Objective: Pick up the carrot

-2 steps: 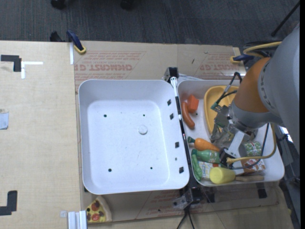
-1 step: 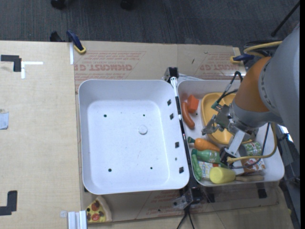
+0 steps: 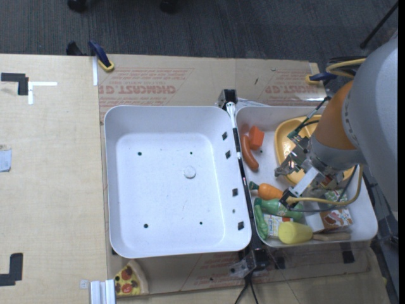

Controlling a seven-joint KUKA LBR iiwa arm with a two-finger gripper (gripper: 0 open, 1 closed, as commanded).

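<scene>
While the arm (image 3: 370, 106) is reaching in from the right over the right bin (image 3: 361, 233), we are seeing the claw (image 3: 292, 170) hanging low above that bin's middle; we cannot tell its state. We are locating the carrot (image 3: 271, 190) lying on its side in the right bin, near the wall shared with the left bin (image 3: 171, 176) and just beside the claw, lower left of it. We are also noting a yellow lemon-like item (image 3: 295, 233) near the bin's front edge, and a pizza-slice toy (image 3: 128, 281) lying on the worktop (image 3: 44, 189).
</scene>
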